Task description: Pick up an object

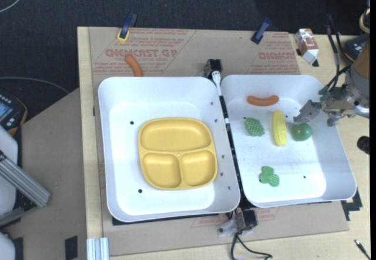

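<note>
**benchwatcher:** So what's on the cardboard-covered worktop (pixel 176 47)? Biggest first please.

**iiwa_fan:** Two shallow white plastic bins side by side. The left bin (pixel 117 135) has a yellow three-compartment plastic tray (pixel 176 152) sitting in the middle. The right bin (pixel 329 165) has the small stuff. The grey arm (pixel 358 85) comes in from the right, and its pincer (pixel 305 115) is down over the right bin's upper right part.

**benchwatcher:** Holding anything?

**iiwa_fan:** Can't tell if it's clenched or released, too blurry. The tip sits just above a round green toy fruit (pixel 302 132), about touching it. Just left of that is a yellow toy corn cob (pixel 279 128) standing lengthwise, then a green bumpy toy vegetable (pixel 254 127). An orange toy sausage (pixel 262 100) lies near the bin's far wall, and a green leafy toy piece (pixel 269 177) sits nearer the front. One more orange sausage (pixel 134 65) is on the cardboard behind the left bin.
</note>
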Controlling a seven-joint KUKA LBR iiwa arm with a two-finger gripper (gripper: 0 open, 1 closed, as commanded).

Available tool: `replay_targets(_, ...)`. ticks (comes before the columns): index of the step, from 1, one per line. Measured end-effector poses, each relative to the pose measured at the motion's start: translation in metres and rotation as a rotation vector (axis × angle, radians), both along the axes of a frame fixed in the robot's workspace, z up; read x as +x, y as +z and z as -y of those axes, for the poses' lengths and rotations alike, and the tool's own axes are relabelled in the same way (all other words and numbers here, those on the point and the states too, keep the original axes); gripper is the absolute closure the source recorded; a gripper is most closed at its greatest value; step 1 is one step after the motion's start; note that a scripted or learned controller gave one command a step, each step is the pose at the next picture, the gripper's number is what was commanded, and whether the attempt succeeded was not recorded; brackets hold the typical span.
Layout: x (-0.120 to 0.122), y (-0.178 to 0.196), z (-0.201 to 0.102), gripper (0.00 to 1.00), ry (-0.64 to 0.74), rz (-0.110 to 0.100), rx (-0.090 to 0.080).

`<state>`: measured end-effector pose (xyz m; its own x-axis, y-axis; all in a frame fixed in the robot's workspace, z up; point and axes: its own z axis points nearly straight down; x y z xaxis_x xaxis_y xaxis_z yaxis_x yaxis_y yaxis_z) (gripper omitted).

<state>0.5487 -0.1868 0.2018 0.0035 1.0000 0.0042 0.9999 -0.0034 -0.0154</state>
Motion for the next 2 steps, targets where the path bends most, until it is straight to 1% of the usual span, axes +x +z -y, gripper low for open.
replay_targets(1,0.003,0.007,0.0,0.0,0.003,0.014,-0.003)
replay_targets(2,0.011,-0.044,-0.006,0.0,0.006,0.009,-0.001)
